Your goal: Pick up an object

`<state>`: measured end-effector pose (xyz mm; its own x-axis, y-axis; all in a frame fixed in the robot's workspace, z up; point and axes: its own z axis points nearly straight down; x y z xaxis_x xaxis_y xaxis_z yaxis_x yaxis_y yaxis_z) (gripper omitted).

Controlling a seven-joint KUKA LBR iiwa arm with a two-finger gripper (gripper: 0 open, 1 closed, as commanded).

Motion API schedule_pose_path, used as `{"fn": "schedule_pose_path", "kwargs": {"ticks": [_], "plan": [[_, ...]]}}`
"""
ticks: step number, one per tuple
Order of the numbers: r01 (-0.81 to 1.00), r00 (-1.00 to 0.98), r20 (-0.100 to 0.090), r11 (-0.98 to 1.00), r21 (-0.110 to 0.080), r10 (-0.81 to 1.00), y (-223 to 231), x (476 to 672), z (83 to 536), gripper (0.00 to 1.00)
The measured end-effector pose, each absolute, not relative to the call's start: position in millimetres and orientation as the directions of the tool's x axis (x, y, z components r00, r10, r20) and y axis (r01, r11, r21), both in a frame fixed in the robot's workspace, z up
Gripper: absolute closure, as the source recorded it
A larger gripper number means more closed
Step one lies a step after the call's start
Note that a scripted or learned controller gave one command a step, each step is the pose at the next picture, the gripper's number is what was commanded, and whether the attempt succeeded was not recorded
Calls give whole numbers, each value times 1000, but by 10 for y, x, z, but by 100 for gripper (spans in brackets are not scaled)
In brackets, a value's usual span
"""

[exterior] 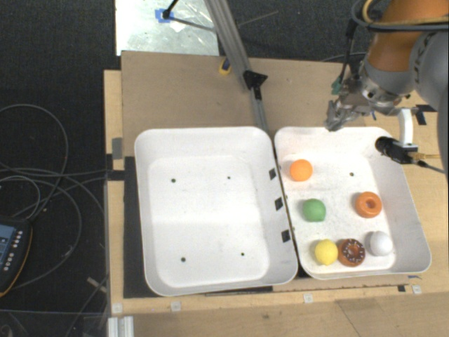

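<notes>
The right bin (330, 142) holds several small items: an orange ball (301, 170), a green ball (313, 210), an orange ring (368, 204), a yellow ball (325, 252), a brown sprinkled doughnut (351, 252) and a white ball (380, 243). My gripper (336, 121) hangs over the far edge of the right bin, up and to the right of the orange ball. It is well apart from every item, with nothing seen between its fingertips.
The left bin (210, 209) lies beside the right one, with black clips along the shared rims. A grey metal pole (235, 44) slants over the bench behind the bins. Cables lie on the dark floor to the left.
</notes>
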<state>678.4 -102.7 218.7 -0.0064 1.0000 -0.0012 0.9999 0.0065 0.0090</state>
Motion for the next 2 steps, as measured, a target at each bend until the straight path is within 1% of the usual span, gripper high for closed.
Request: {"fn": "schedule_pose_path", "kwargs": {"ticks": [1, 2], "plan": [[1000, -10, 2, 10, 3, 1000, -536, 6672, 2328, 100], [1000, -10, 2, 10, 0, 1000, -4, 6608, 2251, 100]]}}
